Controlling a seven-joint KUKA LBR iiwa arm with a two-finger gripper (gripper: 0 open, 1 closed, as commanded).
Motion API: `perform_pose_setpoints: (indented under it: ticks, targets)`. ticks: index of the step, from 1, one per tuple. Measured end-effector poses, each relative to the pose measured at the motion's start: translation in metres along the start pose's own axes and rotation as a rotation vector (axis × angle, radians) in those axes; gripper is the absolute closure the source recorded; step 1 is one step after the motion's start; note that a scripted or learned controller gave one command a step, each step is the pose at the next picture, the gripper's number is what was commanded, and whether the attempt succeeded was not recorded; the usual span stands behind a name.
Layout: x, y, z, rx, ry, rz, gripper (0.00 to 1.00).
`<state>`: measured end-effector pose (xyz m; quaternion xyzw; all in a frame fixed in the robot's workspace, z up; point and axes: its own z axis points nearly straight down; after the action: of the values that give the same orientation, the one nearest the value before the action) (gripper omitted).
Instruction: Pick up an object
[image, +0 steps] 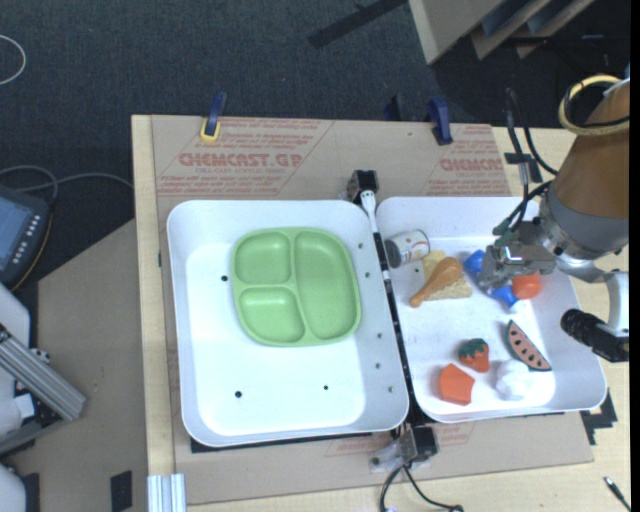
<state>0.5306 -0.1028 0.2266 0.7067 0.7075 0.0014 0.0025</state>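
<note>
The gripper hung over toys near the right bin's far edge; jaws' state unclear, nothing visibly lifted.

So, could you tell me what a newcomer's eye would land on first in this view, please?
Most likely the pale green divided plate, lying alone in the left bin. Next comes the scatter of small colourful toy foods in the right bin: an ice-cream cone, a watermelon slice and an orange block. The arm's gripper hangs over that bin's upper right, above blue and orange pieces.
</note>
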Motion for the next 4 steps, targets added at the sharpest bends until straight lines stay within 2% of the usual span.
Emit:
perform_pose_setpoints:
  ticks: [1,2,3,4]
  targets:
    - [0.047,0.024,0.010,0.002,0.001,-0.004,1.00]
    - [0.088,0.046,-0.001,0.001,0.002,-0.005,1.00]
    - [0.123,0.082,0.003,0.001,0.002,-0.004,1.00]
    - [0.136,0.086,-0.005,0.002,0.001,-0.001,1.00]
